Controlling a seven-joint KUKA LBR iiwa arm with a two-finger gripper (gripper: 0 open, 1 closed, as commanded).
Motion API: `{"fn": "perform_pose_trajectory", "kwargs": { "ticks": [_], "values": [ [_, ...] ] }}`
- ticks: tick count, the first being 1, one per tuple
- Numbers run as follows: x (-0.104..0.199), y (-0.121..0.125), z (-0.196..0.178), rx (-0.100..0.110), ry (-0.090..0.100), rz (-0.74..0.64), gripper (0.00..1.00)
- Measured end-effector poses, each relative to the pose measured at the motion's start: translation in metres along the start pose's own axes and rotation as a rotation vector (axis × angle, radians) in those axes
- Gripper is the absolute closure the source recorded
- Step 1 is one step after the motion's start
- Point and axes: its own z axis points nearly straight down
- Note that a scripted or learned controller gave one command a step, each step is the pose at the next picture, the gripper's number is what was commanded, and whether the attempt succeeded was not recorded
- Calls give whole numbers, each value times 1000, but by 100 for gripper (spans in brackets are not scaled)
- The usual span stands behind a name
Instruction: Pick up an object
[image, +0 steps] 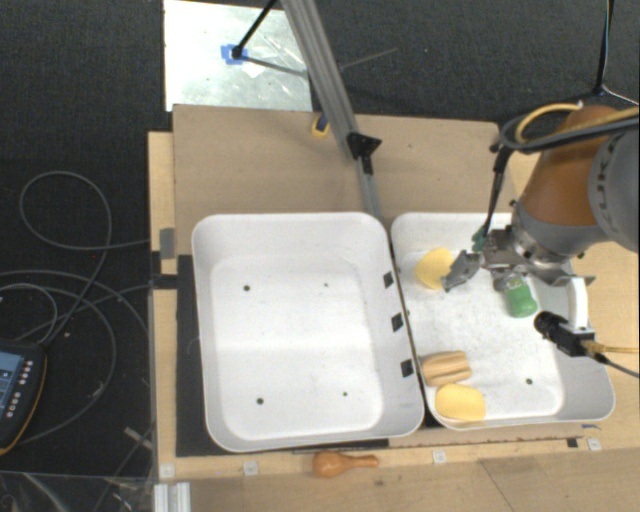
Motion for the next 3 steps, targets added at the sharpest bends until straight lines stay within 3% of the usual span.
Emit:
{"fn": "perform_pose_trajectory", "kwargs": {
  "ticks": [1, 2, 3],
  "values": [
    [8, 2, 59, 2, 1, -2, 0],
    [8, 3, 74, -2, -1, 1, 0],
    [8, 4, 62, -6, 0, 1, 100]
  ]
}}
